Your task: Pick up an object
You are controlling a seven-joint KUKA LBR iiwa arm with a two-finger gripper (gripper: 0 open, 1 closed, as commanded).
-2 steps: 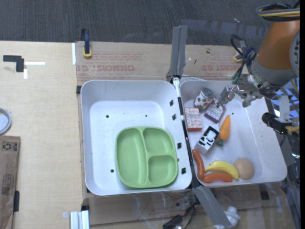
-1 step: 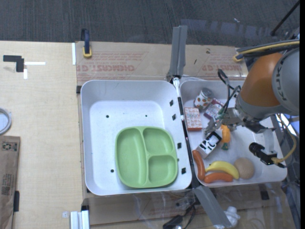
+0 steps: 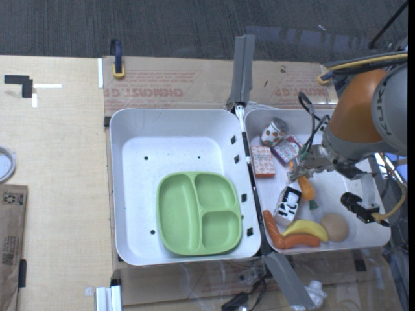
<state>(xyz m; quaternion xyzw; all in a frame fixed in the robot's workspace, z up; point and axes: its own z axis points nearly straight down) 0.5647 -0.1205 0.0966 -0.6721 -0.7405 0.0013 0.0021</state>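
Observation:
My gripper (image 3: 302,167) is low over the middle of the right bin (image 3: 363,241), at the end of the grey arm with its orange band. Just below it lies a small orange piece (image 3: 306,188), touching or nearly touching the gripper's tip. A black and white box (image 3: 288,203) lies beside that piece. To the gripper's left are a pink box (image 3: 262,162) and a purple packet (image 3: 286,151). A small round tin (image 3: 273,132) sits at the bin's back. Whether anything is held is not visible.
A banana (image 3: 303,227), an orange carrot (image 3: 288,238) and a tan ball (image 3: 334,227) lie along the right bin's front. The left bin (image 3: 130,173) holds a green divided plate (image 3: 200,212). A raised divider (image 3: 245,167) separates the bins.

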